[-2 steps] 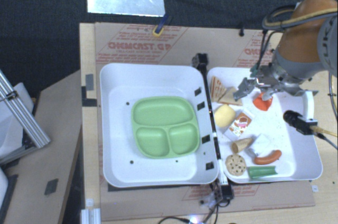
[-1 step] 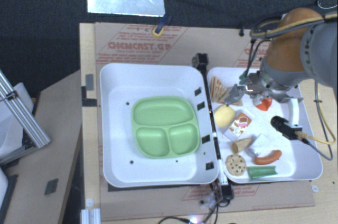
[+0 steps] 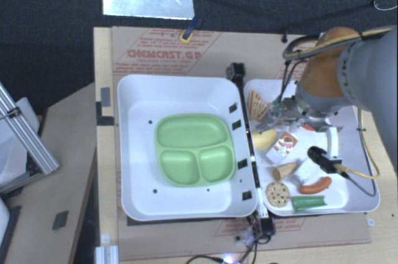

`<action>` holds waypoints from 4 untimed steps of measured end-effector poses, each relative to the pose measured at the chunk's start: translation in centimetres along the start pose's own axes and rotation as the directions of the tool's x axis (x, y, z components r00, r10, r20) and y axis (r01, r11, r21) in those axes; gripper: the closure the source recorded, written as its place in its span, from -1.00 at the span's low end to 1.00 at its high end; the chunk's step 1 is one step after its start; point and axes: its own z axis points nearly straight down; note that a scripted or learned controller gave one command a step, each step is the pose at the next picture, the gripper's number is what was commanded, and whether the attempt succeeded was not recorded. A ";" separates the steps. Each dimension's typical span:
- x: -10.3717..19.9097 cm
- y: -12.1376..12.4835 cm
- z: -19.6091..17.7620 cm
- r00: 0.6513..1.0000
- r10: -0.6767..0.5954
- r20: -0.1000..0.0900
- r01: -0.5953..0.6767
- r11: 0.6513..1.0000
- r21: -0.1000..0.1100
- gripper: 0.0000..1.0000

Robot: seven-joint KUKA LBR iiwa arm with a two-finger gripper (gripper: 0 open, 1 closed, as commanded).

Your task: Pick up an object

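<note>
The right bin (image 3: 367, 194) holds several toy foods. A pizza slice (image 3: 255, 104) lies at its far left, with a pale yellow fruit (image 3: 263, 141) and a white and red carton (image 3: 285, 146) nearer the middle. Along the front lie an ice cream cone (image 3: 286, 170), a chocolate chip cookie (image 3: 277, 193), a red sausage (image 3: 316, 184) and a green vegetable (image 3: 309, 201). My gripper (image 3: 271, 119) is low in the bin's left part, between the pizza slice and the yellow fruit, right above the fruit's top end. The wrist hides what is under it.
The left bin (image 3: 134, 132) holds a green divided plate (image 3: 193, 149). A black-clipped divider (image 3: 244, 132) separates the two bins. The grey arm with its orange band (image 3: 323, 73) covers the right bin's back. A small orange piece (image 3: 309, 128) peeks out beside the wrist.
</note>
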 end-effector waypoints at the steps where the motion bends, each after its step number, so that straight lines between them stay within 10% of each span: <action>1: 0.0 0.1 1.2 1.000 0.000 0.000 0.000 1.000 -0.006 -1.00; 2: 0.1 0.4 -0.2 1.000 -0.001 0.000 0.001 1.000 -0.014 1.00; 4: 0.5 0.0 -12.8 1.000 -0.004 0.002 0.004 1.000 -0.012 1.00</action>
